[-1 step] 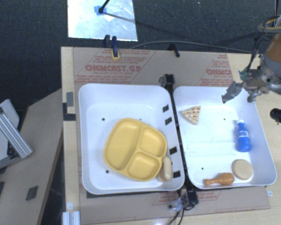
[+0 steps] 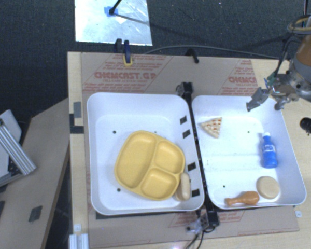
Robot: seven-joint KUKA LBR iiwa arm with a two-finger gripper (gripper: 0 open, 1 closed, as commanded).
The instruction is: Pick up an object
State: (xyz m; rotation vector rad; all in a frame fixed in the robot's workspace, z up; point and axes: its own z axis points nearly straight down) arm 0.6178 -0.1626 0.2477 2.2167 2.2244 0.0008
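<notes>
The gripper (image 2: 267, 98) is seen above the far right corner of the right bin (image 2: 233, 157), with its 2 fingers spread and nothing between them. No object has been grasped yet, so the step in hand is judged to be the approach and the choice of a target.

4 candidates are found in the right bin. A pizza slice (image 2: 212, 126) lies at the far left of that bin, near the divider. A blue bottle (image 2: 268, 150) lies on its side by the right wall. A round tan bun (image 2: 268, 187) sits in the near right corner, and a drumstick (image 2: 242, 198) lies just beside it along the near wall. In the left bin (image 2: 101, 144), a yellow compartment plate (image 2: 150, 164) is seen, with a small pale bread roll (image 2: 184, 186) touching its near right edge.

The blue bottle is judged the most convenient target, being nearest the gripper and well apart from the other things. A good grasp would probably be made across its narrow body, with the fingers turned square to its long axis and centred on its middle. The descent should be kept clear of the right wall, since a finger could catch the rim. The flat pizza slice is likely to be harder to pinch.
</notes>
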